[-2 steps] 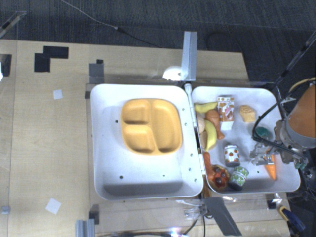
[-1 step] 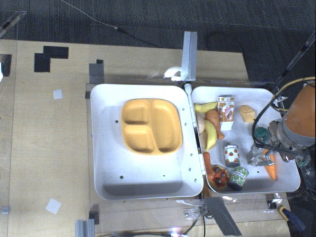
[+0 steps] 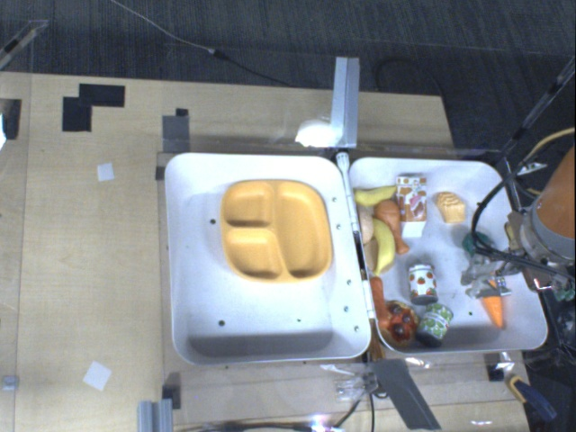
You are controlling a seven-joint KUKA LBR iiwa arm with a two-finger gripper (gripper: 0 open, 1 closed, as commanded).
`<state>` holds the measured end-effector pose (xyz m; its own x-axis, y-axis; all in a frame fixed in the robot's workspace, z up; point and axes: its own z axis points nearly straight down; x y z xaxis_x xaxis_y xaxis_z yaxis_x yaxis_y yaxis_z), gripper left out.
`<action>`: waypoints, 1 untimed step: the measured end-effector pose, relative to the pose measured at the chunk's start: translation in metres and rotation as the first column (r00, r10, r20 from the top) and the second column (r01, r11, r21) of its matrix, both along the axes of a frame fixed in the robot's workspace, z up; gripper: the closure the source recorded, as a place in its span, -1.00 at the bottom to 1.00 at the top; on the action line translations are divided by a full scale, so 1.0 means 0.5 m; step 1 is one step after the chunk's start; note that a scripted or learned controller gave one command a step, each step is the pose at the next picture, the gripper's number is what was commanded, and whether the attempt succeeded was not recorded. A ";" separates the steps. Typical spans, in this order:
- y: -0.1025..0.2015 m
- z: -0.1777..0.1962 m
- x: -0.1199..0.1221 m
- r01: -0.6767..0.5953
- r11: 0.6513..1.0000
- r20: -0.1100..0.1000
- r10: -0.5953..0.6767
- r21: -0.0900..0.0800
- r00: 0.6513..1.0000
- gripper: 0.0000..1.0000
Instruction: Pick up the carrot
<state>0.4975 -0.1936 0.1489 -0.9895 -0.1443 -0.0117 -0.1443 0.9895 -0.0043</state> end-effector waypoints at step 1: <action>0.021 0.253 0.017 0.076 0.997 0.011 -0.076 -0.002 0.997 1.00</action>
